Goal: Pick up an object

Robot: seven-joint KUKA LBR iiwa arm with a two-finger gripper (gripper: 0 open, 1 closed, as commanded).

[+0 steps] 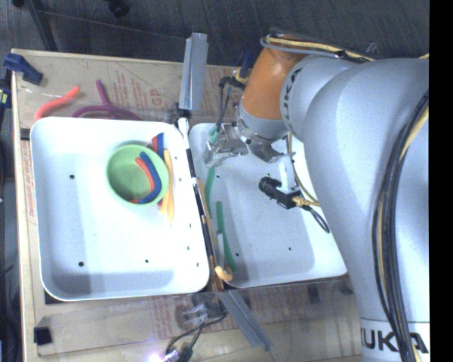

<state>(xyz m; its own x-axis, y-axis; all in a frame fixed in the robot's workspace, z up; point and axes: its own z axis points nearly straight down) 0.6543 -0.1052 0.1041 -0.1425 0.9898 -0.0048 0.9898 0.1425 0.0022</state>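
Claw [217, 148] above slim green stick [221, 228].

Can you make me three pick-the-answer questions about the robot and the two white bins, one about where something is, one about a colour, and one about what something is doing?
1. Where is the green bowl?
A. In the left bin
B. In the right bin
C. On the floor

2. What colour is the band above the robot's wrist?
A. Blue
B. Orange
C. Pink

3. What is the gripper doing?
A. Resting in the left bin
B. Hanging over the right bin's far left corner
C. Lifting the bowl

Answers: 1 A, the bowl sits in the left bin. 2 B, the band is orange. 3 B, the gripper is at that corner of the right bin.
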